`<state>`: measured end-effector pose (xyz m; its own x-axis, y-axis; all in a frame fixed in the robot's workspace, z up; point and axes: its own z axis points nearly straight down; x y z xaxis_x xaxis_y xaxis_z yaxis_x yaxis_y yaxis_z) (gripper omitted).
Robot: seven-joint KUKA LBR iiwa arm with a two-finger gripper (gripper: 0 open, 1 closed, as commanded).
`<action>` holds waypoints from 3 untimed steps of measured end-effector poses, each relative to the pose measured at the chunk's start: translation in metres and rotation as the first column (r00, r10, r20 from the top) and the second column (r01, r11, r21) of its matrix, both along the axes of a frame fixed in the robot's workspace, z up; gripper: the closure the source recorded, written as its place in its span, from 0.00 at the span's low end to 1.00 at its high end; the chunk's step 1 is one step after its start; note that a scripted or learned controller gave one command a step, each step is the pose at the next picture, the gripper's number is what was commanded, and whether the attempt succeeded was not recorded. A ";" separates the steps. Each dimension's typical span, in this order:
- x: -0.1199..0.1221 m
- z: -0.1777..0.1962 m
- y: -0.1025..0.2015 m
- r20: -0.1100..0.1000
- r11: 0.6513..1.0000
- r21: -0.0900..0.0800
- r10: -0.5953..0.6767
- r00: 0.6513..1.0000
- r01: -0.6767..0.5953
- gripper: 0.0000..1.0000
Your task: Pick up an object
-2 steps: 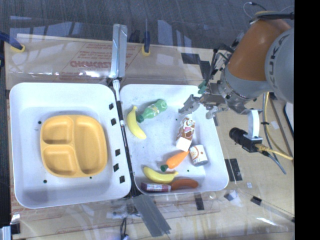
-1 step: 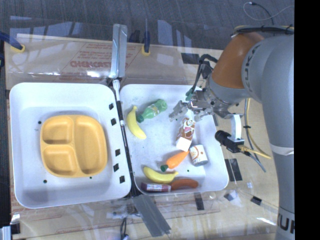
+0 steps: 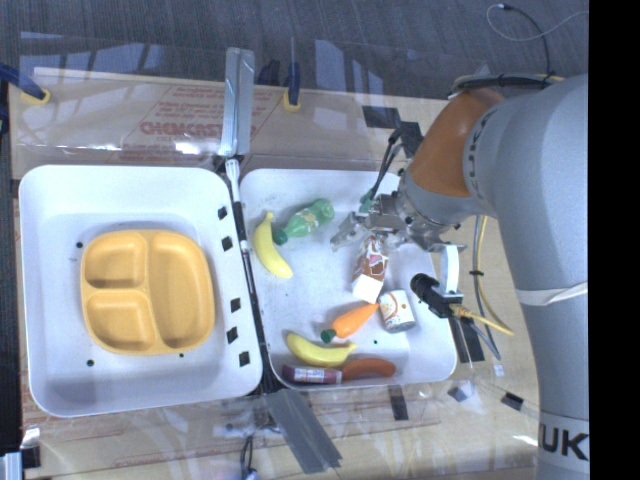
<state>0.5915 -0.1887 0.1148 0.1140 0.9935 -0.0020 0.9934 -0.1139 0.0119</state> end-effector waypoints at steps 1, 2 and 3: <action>-0.021 -0.007 -0.010 0.025 0.996 -0.002 -0.084 0.996 0.084 0.00; -0.021 -0.007 -0.010 0.025 0.996 -0.002 -0.085 0.996 0.085 0.00; -0.021 -0.007 -0.010 0.025 0.996 -0.002 -0.085 0.996 0.085 0.00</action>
<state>0.5703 -0.1985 0.1077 0.1981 0.9802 -0.0012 0.9795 -0.1979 0.0365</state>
